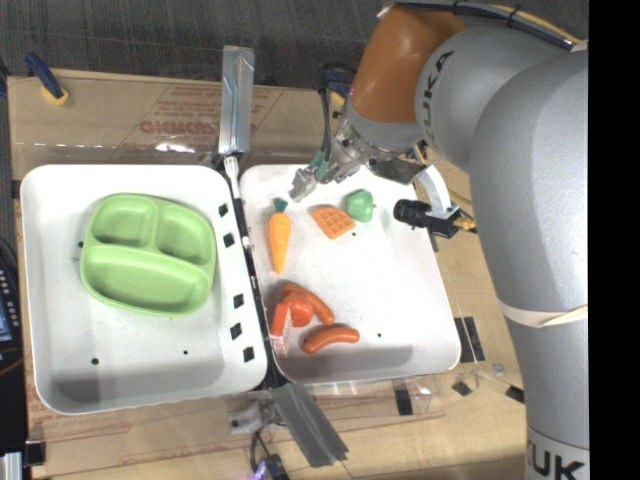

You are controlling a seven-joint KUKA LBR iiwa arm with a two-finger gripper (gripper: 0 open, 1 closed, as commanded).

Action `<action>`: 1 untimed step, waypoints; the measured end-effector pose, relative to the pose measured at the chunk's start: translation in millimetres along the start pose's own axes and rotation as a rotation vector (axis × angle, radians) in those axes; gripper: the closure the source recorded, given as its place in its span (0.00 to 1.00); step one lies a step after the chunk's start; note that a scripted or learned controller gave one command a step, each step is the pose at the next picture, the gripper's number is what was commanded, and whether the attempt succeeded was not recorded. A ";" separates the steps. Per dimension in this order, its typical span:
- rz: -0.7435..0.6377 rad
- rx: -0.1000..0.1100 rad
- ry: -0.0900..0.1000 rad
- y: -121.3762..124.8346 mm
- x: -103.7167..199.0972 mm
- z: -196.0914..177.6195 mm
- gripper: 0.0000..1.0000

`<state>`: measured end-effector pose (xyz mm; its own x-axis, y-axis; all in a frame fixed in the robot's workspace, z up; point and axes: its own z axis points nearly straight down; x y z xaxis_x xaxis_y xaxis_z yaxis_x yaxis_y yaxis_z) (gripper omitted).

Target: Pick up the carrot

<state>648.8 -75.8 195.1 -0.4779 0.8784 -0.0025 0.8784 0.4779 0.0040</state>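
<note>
In right bin (pixel 420 298): carrot (pixel 280 239); left bin (pixel 50 268): green tray (pixel 150 253).

The claw (pixel 308 179) hangs over the far edge of the right bin (pixel 420 298), above and just right of the carrot (pixel 280 238), which lies near the bin's left wall. A green divided plate (pixel 150 253) sits in the left bin (pixel 50 298).
</note>
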 end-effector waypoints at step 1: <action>0.084 0.009 0.005 -4.0 -20.8 103.8 0.00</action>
<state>655.7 -96.0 91.3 -0.4028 0.9153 0.0022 0.9153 0.4028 -0.0050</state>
